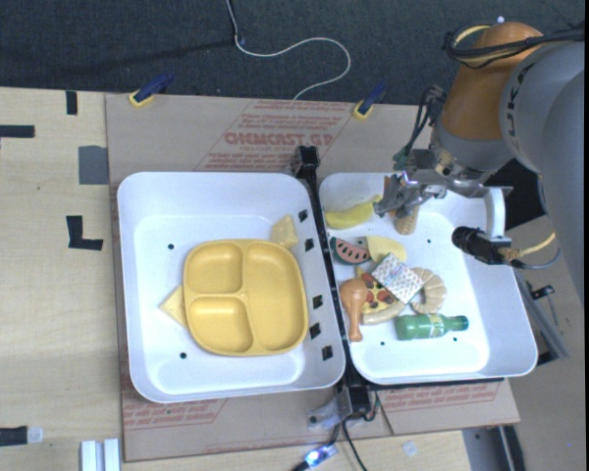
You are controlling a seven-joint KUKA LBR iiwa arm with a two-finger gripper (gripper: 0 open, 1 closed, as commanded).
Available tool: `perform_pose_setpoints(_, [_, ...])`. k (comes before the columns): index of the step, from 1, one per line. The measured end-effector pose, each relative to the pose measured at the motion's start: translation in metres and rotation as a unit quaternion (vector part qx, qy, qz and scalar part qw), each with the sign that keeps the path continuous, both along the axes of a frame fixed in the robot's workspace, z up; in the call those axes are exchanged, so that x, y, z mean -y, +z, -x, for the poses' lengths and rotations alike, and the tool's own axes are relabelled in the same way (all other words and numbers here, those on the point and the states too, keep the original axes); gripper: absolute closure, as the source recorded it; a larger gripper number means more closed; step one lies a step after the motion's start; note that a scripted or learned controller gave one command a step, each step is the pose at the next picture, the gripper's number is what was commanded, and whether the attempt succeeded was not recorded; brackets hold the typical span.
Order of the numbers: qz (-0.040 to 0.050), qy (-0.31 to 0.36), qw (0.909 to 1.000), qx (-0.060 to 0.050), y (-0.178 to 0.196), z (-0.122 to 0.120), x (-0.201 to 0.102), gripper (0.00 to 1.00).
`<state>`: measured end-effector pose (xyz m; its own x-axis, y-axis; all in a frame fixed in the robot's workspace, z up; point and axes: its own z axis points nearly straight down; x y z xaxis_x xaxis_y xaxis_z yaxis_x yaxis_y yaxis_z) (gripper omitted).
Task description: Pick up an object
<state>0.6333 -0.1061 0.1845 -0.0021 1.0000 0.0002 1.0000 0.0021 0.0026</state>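
Observation:
The right bin (491, 356) holds a pile of toy food. In it are a yellow banana (348, 214), a watermelon slice (351, 251), a yellow cheese wedge (385, 247), a chicken drumstick (353, 302), a pizza slice (379, 298), a checkered packet (402, 282) and a green bottle (430, 327). My gripper (401, 202) hangs low over the bin's far part, just right of the banana. A small tan piece (407, 224) shows right under it; whether it is gripped is not visible.
The left bin (142, 199) carries a yellow divided plate (245, 297), with a pale yellow wedge (285, 231) at its far right and another (171, 304) at its left. A black divider (319, 263) separates the bins. The arm's grey and orange body (501, 86) looms over the right bin's far corner.

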Motion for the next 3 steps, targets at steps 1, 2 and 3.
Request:
perform_pose_setpoints(1, [0.0002, 0.0, 1.0, 0.0, 0.043, -0.001, -0.001, 1.0])
perform_pose_setpoints(2, [-0.0002, 0.0, 1.0, -0.003, 0.05, 0.039, -0.028, 1.0])
perform_pose_setpoints(3, [-0.0001, 0.0, 1.0, -0.004, 0.035, 0.081, -0.049, 1.0])
